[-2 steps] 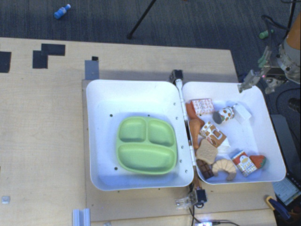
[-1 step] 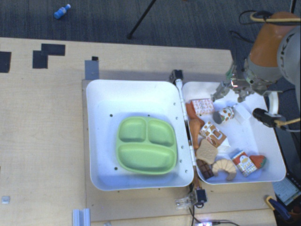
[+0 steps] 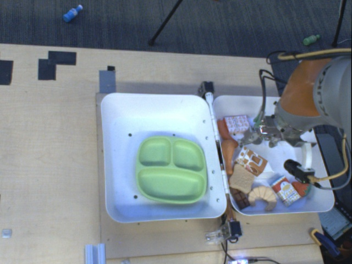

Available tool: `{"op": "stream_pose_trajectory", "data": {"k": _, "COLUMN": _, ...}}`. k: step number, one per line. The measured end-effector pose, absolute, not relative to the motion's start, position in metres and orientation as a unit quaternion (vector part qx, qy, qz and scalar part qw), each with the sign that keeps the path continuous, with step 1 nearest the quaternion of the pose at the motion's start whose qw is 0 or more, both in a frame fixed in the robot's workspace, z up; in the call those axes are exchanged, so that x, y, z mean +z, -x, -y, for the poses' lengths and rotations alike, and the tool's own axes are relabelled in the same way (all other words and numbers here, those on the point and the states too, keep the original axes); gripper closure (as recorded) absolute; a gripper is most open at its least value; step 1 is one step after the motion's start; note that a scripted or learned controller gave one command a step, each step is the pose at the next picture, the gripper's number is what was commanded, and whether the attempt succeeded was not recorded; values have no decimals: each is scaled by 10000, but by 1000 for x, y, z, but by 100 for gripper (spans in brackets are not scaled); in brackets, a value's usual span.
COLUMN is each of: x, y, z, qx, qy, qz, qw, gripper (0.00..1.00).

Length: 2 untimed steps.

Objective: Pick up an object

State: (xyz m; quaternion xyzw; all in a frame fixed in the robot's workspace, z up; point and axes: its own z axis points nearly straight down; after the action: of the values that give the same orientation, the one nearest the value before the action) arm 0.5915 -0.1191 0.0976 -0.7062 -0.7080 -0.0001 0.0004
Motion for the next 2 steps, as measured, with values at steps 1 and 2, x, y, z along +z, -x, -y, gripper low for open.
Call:
{"op": "stream_pose_trajectory", "data": {"k": 1, "x": 87, "y": -529, "z": 99, "qx": -24, "qy": 7065, "qz": 7077, "qw": -30, "gripper": 0}}
{"op": "stream_pose_trajectory", "data": {"k": 2, "x": 87, "y": -490, "z": 106, "qx": -36, "qy": 7065, "qz": 7077, "qw": -54, "gripper": 0}}
